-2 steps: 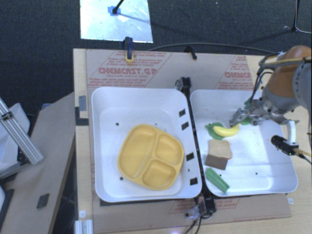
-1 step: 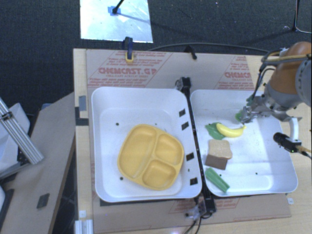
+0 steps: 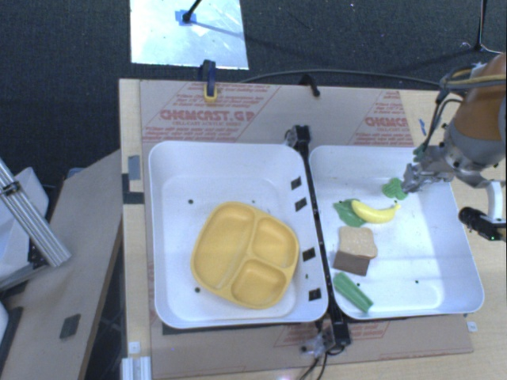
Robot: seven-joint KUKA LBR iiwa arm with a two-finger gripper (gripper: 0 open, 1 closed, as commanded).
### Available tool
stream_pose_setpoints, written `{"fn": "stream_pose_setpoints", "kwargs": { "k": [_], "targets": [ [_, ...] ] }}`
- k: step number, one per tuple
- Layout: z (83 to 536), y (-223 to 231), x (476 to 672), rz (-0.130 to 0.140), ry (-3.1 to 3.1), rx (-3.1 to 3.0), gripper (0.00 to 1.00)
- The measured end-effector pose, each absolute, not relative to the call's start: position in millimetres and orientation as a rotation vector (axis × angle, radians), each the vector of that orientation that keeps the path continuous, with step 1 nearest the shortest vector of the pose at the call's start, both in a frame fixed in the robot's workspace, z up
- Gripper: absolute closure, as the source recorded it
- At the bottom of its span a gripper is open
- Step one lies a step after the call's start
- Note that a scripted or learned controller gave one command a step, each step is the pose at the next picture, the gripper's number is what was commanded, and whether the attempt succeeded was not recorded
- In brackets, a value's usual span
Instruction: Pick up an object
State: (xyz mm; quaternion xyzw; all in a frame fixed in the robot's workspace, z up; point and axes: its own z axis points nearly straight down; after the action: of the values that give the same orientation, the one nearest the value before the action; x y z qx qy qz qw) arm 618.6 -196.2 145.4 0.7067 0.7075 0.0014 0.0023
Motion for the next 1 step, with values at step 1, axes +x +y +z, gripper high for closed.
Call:
{"fn": "stream_pose_setpoints", "kwargs": {
  "k": [1],
  "targets": [
    [199.3,-186.0,619.3,0.006,2.224,2.21,1.0]
  ]
}}
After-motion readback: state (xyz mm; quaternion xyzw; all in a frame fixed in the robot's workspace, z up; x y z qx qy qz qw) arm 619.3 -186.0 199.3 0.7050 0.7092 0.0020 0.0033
